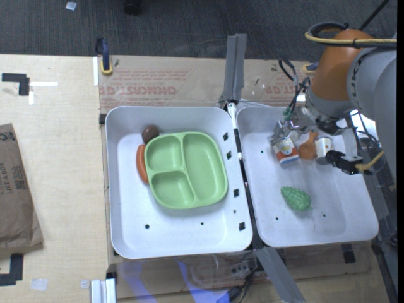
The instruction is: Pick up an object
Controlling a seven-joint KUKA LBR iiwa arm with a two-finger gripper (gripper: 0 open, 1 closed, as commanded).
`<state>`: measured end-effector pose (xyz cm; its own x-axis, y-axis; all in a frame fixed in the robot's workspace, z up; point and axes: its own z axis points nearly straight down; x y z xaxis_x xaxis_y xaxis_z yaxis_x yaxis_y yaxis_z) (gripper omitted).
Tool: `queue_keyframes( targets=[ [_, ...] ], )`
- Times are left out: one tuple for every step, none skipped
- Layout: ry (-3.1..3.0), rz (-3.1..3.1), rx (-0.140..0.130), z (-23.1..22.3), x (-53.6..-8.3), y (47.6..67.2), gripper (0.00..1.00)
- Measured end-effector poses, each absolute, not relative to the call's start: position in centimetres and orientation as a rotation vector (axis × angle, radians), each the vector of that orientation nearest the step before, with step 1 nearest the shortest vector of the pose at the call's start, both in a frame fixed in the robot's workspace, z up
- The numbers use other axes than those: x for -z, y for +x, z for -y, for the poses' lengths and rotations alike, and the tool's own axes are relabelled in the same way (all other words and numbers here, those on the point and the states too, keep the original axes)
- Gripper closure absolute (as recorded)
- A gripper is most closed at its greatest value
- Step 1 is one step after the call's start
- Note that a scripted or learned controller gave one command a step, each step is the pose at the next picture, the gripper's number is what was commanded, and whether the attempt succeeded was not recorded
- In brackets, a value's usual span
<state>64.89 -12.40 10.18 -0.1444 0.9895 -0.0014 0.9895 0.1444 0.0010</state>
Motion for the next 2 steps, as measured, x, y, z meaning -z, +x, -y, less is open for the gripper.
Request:
queue_keyframes(
  targets=[
    [1.986, -2.431, 0.0, 12.9, -9.3, 65.9, 1.0],
    [2.086, -2.347, -0.001, 4.7, -19.2, 65.9, 1.0]
  ],
)
